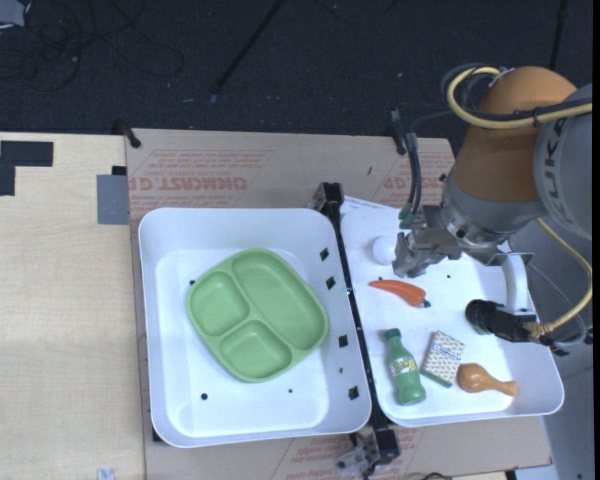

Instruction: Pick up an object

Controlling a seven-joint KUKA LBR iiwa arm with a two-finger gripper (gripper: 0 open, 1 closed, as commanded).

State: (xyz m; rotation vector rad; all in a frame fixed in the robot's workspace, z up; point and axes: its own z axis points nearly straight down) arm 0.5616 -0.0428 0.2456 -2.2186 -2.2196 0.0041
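My gripper [412, 255] hung low over the upper part of the right-hand shallow white plastic bin [540, 393], right of the frame's centre, and from this slanted view I could not tell how it was set. Just left of it, touching or nearly so, lay a small white ball [381, 249] near the bin's upper left corner. Below my gripper, close but apart from it, lay a slim orange carrot-shaped toy [398, 290]. Lower in the same bin stood out a green plastic bottle with a yellow label [404, 368], a small patterned green-and-white packet [442, 357] just beside it, and a tan drumstick-shaped toy [482, 379] toward the lower right. The left-hand shallow white plastic bin [170, 388] held a light green plate with three compartments [256, 314] in the frame's middle.
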